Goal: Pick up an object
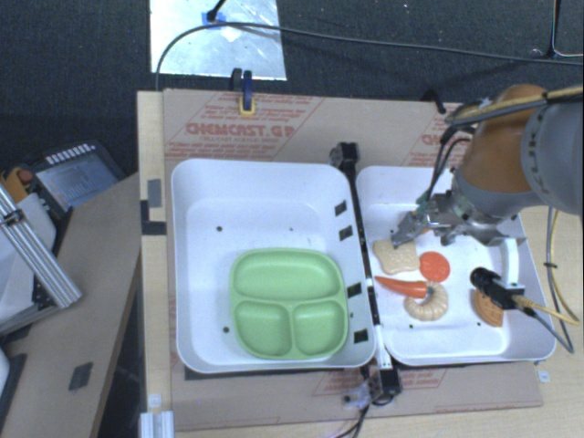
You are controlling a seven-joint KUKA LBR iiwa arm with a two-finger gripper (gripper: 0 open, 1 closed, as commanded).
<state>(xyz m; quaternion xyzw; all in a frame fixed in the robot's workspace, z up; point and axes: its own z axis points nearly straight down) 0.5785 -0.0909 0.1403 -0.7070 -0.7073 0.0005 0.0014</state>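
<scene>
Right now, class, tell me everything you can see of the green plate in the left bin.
The green plate is pale green, smooth like moulded plastic, with rounded corners. Raised ridges split it into one long compartment at the back and two smaller ones in front. It lies flat in the left bin, toward the front right corner, close to the right wall. Nothing lies in it.

The grey arm (552, 158) reaches in from the right edge of the camera view, its thick last link lying across the upper right of the frame. Just left of that link sits the orange band (493, 149), rounded and facing the camera. Below the band the wrist angles down and to the left, ending in the pincer (408, 233), which points low and leftward. Dark cables run along the wrist beside it.
</scene>
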